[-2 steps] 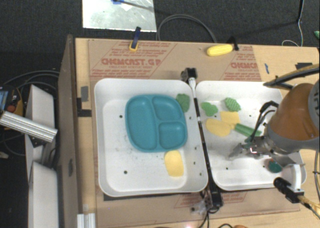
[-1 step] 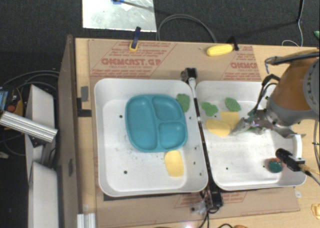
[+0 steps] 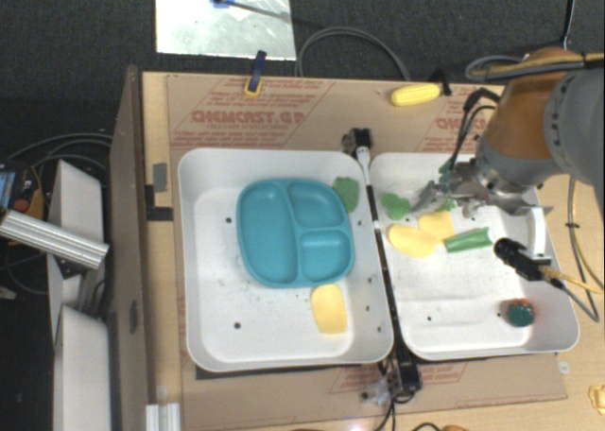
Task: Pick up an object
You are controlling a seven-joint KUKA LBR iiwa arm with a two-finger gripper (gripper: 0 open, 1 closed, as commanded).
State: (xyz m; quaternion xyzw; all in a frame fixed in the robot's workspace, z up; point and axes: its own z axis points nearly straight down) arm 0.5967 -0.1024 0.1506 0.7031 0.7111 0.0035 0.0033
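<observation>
Reaching low over the right-hand shallow white bin (image 3: 553, 330), the two-finger gripper (image 3: 444, 191) hangs just above the soft yellow rounded lump (image 3: 413, 241), probably lining up a grasp; its grip state I cannot tell.

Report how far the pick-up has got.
Done: the gripper is down in the right bin, above the yellow pieces and green piece. In hand: nothing I can see; its fingers are too blurred to judge. Left: gripping and lifting one object.
</observation>
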